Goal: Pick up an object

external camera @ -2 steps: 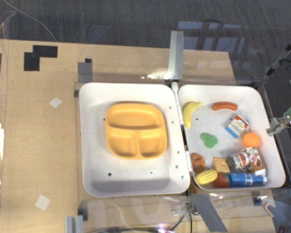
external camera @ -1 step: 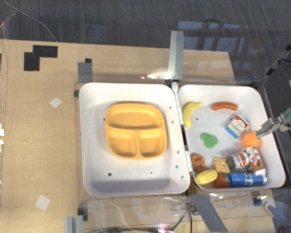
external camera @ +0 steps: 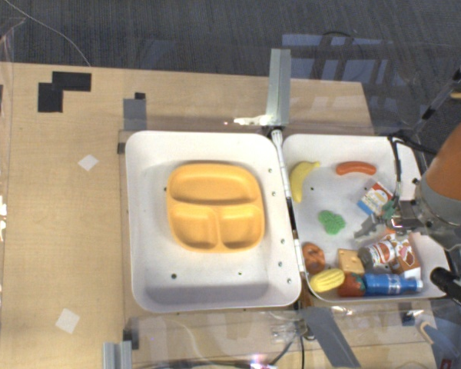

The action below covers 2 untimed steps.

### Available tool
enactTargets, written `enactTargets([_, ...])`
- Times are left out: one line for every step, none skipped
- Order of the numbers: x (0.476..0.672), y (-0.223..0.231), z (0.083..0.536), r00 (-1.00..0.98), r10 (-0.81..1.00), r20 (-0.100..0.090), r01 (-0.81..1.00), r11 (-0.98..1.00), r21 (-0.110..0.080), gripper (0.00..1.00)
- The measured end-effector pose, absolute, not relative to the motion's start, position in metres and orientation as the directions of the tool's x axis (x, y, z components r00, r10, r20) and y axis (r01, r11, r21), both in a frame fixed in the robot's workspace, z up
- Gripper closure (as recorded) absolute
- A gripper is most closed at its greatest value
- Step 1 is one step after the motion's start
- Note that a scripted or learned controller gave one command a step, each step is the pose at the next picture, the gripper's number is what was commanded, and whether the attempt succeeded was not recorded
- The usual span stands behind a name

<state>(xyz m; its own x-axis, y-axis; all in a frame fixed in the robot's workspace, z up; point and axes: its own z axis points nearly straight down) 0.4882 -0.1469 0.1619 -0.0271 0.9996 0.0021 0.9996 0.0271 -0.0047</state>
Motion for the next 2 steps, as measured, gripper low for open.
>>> enactTargets([0.576,-0.117,0.276,0.004,1.000,-0.001,1.000,-0.004,0.017,0.00])
enactTargets([0.571,-0.092,0.153,0.167,0.986,0.000,0.986,-0.167,-0.007,0.00])
